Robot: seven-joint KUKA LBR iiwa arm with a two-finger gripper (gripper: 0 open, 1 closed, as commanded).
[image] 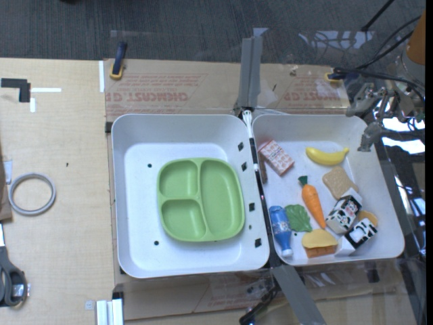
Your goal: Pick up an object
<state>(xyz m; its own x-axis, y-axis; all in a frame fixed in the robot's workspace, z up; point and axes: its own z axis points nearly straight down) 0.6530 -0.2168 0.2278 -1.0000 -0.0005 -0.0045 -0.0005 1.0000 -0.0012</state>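
The right bin (389, 202) holds several toy foods: a yellow banana (327, 156), a pink box (276, 157), an orange carrot (311, 204), a tan bread slice (337, 181), two cow-patterned cartons (344, 213), a blue bottle (279, 229), a green leaf (298, 217) and a yellow-orange wedge (319, 242). My gripper (364, 122) hovers over the bin's far right corner, above and right of the banana. Its fingers stand apart and open, with nothing between them.
The left bin (128, 202) carries a green divided plate (201, 199). On the bench to the left lie a tape roll (30, 193) and scissors (10, 286). A blue-and-yellow clamp (120, 59) sits at the back. Cables (379, 59) hang near the arm.
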